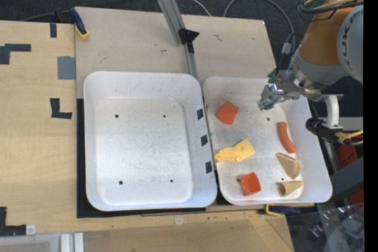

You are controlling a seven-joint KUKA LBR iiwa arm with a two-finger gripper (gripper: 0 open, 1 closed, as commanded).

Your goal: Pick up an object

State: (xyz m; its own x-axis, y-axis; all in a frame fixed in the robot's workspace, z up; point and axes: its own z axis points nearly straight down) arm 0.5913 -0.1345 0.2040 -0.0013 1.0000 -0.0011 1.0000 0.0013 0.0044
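Hovering over the far part of the right bin (227, 196), the gripper (267, 101) hangs from the grey arm (333, 38) with its orange band, reaching in from the right. How wide it stands I cannot tell: its tip is a small dark cluster seen from above, and no object is visible in it. It appears to touch nothing, with bare white bin floor under it.

Six objects lie in the right bin, all on the near side of the gripper or level with it. Nearest the front rim, well apart from the gripper, are two tan wedge pieces, lower tan wedge (290, 187) and upper tan wedge (289, 164), one just behind the other at the right side. To their left sits a red block (250, 183). Farther in, a yellow chunk (235, 151) lies left of the gripper and toward the front. An orange-red sausage shape (286, 137) lies lengthwise near the right wall, close to the gripper and slightly to its right. An orange cube (227, 113) sits to the gripper's left, near it but apart, at about the same depth.

Counted by kind: two tan wedges, one red block, one yellow chunk, one sausage shape, one orange cube.

Left of all this stands the left bin (94, 127), touching the right bin along their shared edge. Beyond the bins, a metal pole (168, 0) slants up and away over the wooden bench (35, 144).
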